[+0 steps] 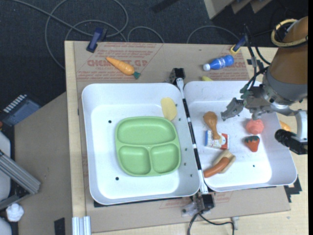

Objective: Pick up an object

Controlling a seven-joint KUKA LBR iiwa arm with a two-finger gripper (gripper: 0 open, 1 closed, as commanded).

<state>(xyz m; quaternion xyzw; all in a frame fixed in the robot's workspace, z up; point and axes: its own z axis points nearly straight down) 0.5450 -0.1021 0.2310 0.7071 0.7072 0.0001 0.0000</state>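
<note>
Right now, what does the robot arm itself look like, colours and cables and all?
The arm comes in from the right: a rounded grey body with a broad orange band above the wrist. Below it sits a grey metal gripper of angular parts. Thin black cables run along the arm's left side, and a yellowish cable loops near its top.

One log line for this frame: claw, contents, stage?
claw: above right bin, holding nothing | right bin: drumstick, carton, hot dog, strawberry, pink ball | left bin: green tray | stage: pre-grasp

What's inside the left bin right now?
The left bin holds a green divided plate and a pale yellow piece near its right wall. Anything beneath the plate is covered.
</note>
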